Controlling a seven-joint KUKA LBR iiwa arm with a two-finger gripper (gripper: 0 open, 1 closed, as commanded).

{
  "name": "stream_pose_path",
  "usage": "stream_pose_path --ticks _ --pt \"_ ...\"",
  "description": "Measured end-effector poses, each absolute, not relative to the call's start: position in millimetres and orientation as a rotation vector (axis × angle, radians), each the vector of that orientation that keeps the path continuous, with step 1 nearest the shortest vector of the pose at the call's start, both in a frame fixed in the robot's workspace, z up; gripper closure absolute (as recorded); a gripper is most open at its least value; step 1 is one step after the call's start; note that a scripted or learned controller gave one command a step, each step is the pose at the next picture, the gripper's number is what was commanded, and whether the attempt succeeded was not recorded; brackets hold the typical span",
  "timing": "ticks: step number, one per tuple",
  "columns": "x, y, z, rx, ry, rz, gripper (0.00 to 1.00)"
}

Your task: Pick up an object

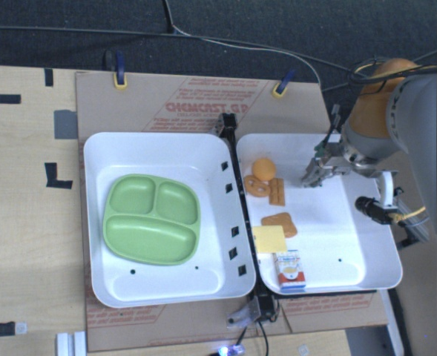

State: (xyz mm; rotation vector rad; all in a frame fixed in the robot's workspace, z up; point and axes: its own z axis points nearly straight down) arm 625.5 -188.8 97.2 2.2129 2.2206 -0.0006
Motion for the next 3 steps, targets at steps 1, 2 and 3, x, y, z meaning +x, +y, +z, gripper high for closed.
stream_pose_path --ticks 1,2,3 --pt "628.1 -190 140 2.219 2.222 0.002 1.0" --pt "627.6 -184 202 2.215 2.221 0.005 1.0" --pt "628.3 -184 222 2.218 2.223 0.002 1.0"
